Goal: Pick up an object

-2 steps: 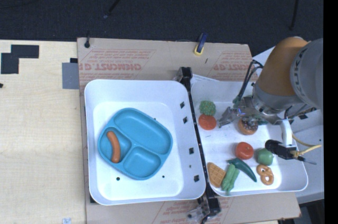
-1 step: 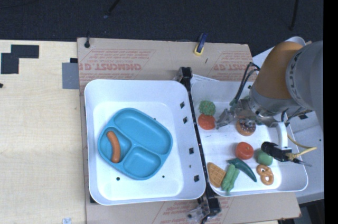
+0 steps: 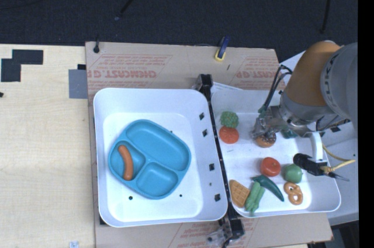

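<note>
My gripper (image 3: 264, 128) hangs low over the middle of the right bin (image 3: 327, 206), reaching in from the right. A small brown object (image 3: 266, 139) lies right under its tip, partly hidden; I cannot tell whether it is held. To the left lie a green broccoli (image 3: 229, 119) and a red tomato (image 3: 229, 135). Nearer the front are another red tomato (image 3: 270, 166), a green round fruit (image 3: 292, 173), a brown pretzel (image 3: 294, 193), a dark green pepper (image 3: 270, 185), a light green vegetable (image 3: 253, 196) and an orange cracker (image 3: 238, 191).
The left bin (image 3: 111, 106) holds a blue divided plate (image 3: 163, 150) with an orange sausage (image 3: 125, 161) in its left compartment. A black divider (image 3: 214, 147) separates the two bins. Cardboard (image 3: 152, 68) lies under both bins.
</note>
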